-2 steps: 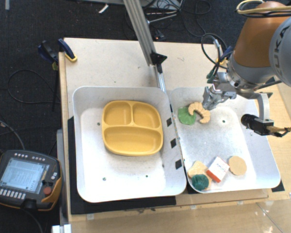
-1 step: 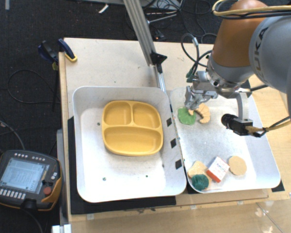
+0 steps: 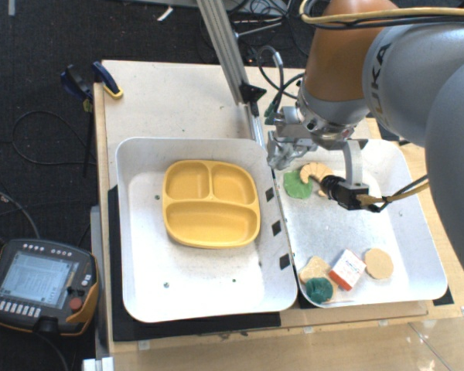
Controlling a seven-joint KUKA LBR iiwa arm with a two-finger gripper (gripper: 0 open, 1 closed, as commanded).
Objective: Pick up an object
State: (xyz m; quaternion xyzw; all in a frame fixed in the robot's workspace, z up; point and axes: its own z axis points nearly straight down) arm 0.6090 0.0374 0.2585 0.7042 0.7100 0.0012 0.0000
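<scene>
Hand (image 3: 288,154) low over far-left corner of right bin (image 3: 417,230), hard against divider between bins. Finger spread: cannot tell, wrist hardware in the way. Nothing seen gripped. Nearest candidates: green piece (image 3: 298,185) just below hand, tan cookie-like piece (image 3: 315,171) beside it, touching or nearly so. Others clustered at near edge of right bin: tan wedge (image 3: 315,268), dark green lump (image 3: 319,288), red-and-white box (image 3: 347,270), round tan disc (image 3: 379,263). Yellow divided plate (image 3: 211,203) alone in left bin (image 3: 139,230). Risks, as judgement: clipping bin wall on descent; closing on two pieces at once or pushing green one aside; flat pieces slipping out; black cable connector (image 3: 342,192) near target snagging.
</scene>
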